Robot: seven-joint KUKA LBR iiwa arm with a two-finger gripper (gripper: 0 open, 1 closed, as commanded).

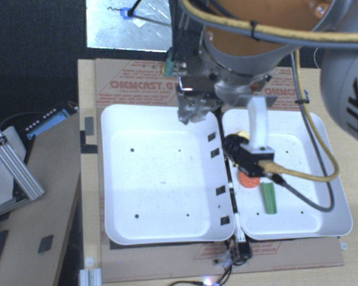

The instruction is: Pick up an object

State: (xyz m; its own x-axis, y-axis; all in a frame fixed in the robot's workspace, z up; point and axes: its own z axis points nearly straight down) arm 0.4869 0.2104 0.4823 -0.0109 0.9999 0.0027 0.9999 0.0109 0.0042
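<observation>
The hand (pixel 194 109) hangs over the far rim between the bins; its grip I cannot tell. Descending here risks striking plastic, missing the green block (pixel 268 197).

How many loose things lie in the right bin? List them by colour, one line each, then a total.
Green: 1, a block
Red-orange: 1, a round piece, partly under the black fitting
Yellow: 1, a piece, mostly hidden
Total: 3
</observation>
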